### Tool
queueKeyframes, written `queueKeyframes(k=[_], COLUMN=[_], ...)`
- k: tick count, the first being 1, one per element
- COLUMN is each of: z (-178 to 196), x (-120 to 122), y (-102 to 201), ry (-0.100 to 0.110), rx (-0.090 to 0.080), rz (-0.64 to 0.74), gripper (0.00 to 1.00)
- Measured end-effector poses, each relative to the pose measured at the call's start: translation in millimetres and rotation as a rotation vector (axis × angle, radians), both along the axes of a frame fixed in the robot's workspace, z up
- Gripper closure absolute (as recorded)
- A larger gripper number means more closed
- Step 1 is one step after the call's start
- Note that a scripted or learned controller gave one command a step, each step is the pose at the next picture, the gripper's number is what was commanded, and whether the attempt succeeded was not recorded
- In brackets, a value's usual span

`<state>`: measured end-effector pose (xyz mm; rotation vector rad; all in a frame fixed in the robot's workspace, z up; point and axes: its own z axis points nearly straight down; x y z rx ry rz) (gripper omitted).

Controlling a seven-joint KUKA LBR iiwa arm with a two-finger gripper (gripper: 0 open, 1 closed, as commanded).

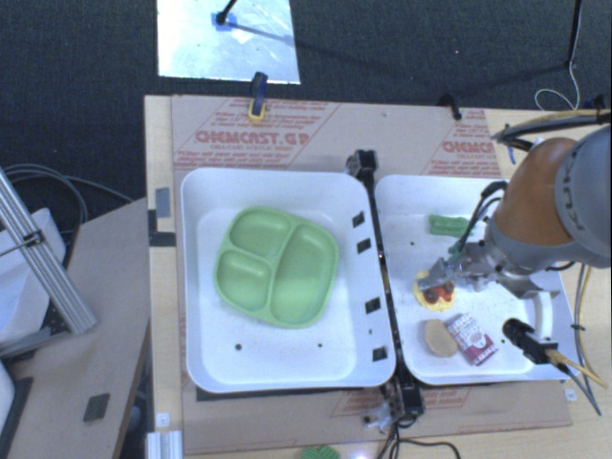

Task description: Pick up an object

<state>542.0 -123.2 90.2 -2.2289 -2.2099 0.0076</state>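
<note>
You see the arm (550,204) reaching in from the right, its end effector (438,281) lowered into the right bin (406,199). Directly beneath the end effector lies a small yellow and red toy (438,297), and the tip sits right over it, so close that contact cannot be ruled out. Whether the toy is gripped cannot be told, because the end effector's own body covers that spot.

Just below the end effector, toward the bin's near edge, a tan round piece (440,338) lies touching a red and white packet (472,338). Above the end effector, toward the bin's far wall, a green strip (447,225) lies well apart from the toy.

To the left of the end effector, past the divider between the bins, the left bin (206,352) holds a green plate (277,267) with three compartments. Both bins rest on the bench (316,127), which is covered with printed board.
</note>
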Motion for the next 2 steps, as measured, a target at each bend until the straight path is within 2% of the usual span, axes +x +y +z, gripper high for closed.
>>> queueKeyframes(k=[1,2], z=[17,99], x=[5,-12], y=[5,93], ry=[-0.012,-0.014], rx=[0.000,0.006], rz=[0.009,0.022], gripper=[1.00,1.00])
